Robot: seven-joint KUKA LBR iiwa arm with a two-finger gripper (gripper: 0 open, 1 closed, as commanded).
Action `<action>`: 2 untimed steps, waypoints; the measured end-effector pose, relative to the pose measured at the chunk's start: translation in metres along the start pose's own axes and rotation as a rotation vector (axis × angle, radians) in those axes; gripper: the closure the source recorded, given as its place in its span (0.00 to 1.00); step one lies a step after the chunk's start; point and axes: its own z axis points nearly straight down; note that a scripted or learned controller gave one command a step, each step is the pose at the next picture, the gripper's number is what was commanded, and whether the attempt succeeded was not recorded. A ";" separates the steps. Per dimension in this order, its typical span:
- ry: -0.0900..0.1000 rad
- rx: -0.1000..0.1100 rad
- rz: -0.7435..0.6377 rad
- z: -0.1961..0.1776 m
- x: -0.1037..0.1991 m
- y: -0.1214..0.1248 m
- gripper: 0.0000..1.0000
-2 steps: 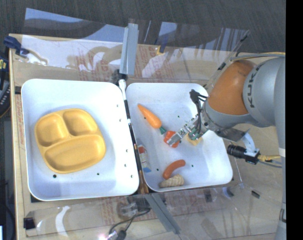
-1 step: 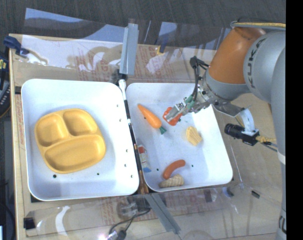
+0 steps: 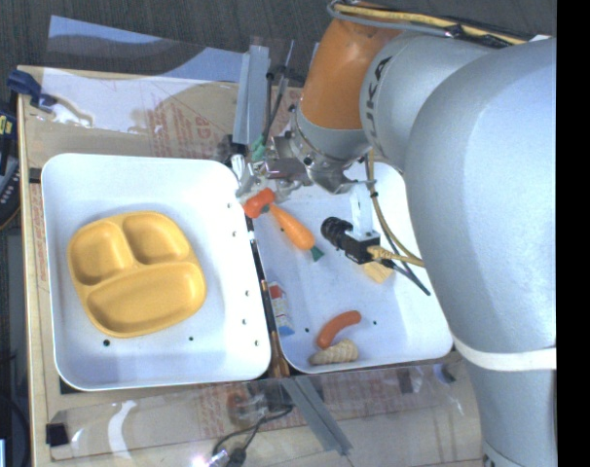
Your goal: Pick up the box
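A small tan block, possibly the box (image 3: 377,271), lies in the right bin (image 3: 412,343).

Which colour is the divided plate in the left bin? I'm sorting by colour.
Yellow-orange all over; the three-compartment plastic plate shows plainly in the camera view.

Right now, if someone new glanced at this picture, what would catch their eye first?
The big grey arm on the right, its orange band above the right bin. Next, the yellow divided tray in the left bin. Then the clutter in the right bin: a carrot near the top, and a sausage near the front.
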 end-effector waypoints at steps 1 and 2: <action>0.000 0.004 0.144 -0.023 0.046 -0.046 1.00; 0.000 0.004 0.144 -0.023 0.046 -0.046 0.00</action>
